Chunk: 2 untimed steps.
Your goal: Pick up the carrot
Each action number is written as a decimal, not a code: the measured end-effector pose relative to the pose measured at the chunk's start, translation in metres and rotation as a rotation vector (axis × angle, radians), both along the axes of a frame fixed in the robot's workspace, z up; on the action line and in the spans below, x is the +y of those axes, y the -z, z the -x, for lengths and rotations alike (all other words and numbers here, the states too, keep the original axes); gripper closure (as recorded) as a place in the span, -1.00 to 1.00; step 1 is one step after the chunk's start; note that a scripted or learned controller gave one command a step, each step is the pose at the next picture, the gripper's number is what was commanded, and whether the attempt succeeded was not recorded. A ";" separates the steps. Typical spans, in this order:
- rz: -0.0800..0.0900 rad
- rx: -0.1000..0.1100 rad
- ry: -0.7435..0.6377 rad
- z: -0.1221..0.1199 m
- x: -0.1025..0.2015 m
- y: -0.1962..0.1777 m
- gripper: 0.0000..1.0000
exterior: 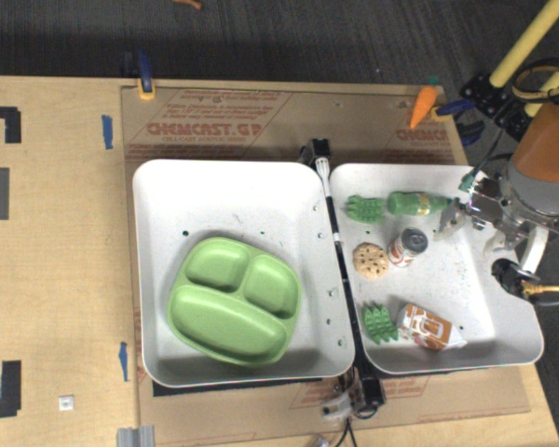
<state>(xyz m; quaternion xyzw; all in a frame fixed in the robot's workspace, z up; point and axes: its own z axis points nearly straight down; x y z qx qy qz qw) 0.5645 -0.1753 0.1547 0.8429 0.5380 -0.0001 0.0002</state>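
Observation:
The carrot (423, 106), small and orange with a green top, lies on the cardboard beyond the far edge of the right bin (512, 343), outside both bins and next to a blue clamp. My gripper (472, 205) hangs over the right bin's far right part, below the arm's orange band (548, 147). It is well short of the carrot, nearer the camera and a little to the right. Nothing shows between its tips from this angle.
The right bin holds a green bottle (411, 203), a green leafy toy (362, 208), a cookie (370, 260), a small can (409, 246), a green ridged piece (377, 323) and a snack packet (428, 328). A green divided plate (234, 298) lies in the left bin (168, 194). A yellow pole (535, 32) slants at the top right.

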 end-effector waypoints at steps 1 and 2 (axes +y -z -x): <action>-0.001 0.001 -0.099 -0.050 0.035 0.062 -1.00; -0.034 0.080 0.196 -0.094 -0.012 0.066 -1.00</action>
